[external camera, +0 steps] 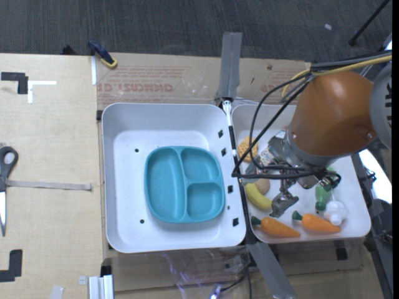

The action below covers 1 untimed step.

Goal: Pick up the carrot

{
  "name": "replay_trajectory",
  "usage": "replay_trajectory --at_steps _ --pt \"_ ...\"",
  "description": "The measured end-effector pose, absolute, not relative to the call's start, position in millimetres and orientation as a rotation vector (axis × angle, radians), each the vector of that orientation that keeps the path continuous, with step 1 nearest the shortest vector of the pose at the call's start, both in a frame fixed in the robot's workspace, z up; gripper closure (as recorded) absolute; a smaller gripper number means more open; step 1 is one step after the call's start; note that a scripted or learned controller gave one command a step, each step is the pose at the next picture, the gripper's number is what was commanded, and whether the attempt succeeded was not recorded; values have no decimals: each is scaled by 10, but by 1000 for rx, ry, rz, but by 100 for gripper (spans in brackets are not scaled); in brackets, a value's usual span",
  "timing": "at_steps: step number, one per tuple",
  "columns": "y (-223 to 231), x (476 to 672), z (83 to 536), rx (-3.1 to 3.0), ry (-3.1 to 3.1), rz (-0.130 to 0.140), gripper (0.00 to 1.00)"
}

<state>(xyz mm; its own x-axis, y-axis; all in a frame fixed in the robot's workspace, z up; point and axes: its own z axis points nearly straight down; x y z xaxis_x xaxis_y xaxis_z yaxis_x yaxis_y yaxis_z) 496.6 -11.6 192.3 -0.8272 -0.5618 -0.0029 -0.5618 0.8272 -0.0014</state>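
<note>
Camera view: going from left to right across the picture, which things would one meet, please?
Scissors → blue clamp → left white bin → teal divided plate → banana → first carrot → second carrot.

The arm's orange band (333, 114) covers much of the right bin (358, 229), hiding its upper middle. A yellowish item (247, 148) at the bin's left wall is partly behind cables, too obscured to name. The gripper (284, 204) is small and dark; its finger state cannot be told. Scissors (6, 173) are cut off by the frame's left edge. A green-and-white item (329, 205) at lower right is too small to identify.
</note>
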Motion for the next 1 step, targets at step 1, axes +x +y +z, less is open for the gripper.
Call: replay_trajectory --at_steps 1 --pt "-193 5253 1922 -666 3065 0 0"
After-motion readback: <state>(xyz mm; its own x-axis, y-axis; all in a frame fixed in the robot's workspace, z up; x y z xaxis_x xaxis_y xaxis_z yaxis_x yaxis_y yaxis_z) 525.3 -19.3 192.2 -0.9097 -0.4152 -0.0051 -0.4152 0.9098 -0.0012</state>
